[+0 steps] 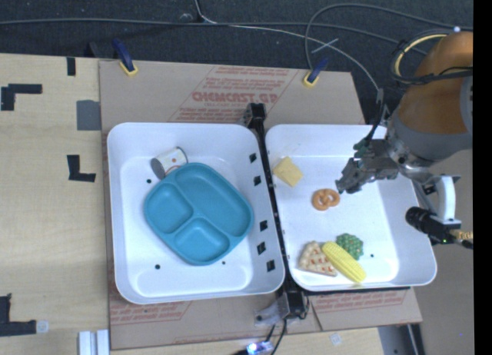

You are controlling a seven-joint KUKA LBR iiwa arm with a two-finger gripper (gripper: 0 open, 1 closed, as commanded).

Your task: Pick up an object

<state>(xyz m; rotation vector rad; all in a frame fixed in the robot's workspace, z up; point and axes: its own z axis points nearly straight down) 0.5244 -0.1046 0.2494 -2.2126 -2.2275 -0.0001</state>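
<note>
— What sat on the bench (46, 215) under the two white bins (123, 192)?
— A sheet of cardboard (231, 92) with red print, pinned at its far edge by two clamps (125, 60) with blue handles.
— Anything else?
— Black tape marks (77, 169) on the wood at the left, and thin cables (254, 27) across dark carpet (92, 0) beyond.

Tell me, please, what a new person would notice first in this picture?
The blue tray catches the eye first: it fills much of the left bin, with a small can at its upper left edge. In the right bin, the gripper hangs just right of a pretzel, with cheese farther left and corn, broccoli and a waffle near the front.
</note>
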